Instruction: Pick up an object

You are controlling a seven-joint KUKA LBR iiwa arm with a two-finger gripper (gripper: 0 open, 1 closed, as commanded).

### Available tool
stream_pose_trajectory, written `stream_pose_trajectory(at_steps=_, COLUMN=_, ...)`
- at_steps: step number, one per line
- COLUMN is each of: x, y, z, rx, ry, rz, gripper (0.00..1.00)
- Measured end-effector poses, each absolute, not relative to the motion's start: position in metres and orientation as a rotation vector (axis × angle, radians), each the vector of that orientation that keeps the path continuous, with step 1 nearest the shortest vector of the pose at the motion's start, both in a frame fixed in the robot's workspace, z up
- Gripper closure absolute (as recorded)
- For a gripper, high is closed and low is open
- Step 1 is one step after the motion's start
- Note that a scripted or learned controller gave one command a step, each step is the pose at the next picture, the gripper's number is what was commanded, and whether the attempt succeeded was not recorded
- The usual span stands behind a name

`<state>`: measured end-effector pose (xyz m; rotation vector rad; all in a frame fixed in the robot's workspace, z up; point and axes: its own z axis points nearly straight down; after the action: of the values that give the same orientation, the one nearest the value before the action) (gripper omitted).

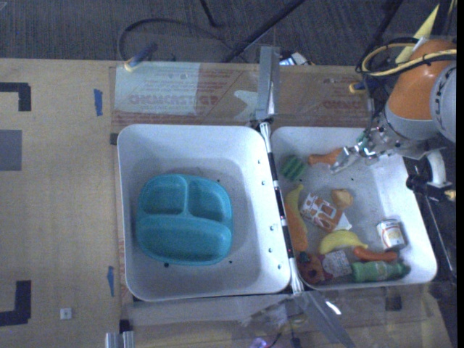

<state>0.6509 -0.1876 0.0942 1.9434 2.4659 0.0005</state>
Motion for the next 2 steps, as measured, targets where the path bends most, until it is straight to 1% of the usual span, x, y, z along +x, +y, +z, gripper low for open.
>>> stream_pose_trajectory(at_steps=1, x=0.6509, y=-0.1875, z=0.0941, rx=1.943, ry=2.466, rz=0.000, gripper=0.00)
stream_pose_trajectory(at_steps=2, x=0.6520, y=-0.1875, z=0.1031, rx=1.942, ry=2.466, rz=0.001, gripper=1.00)
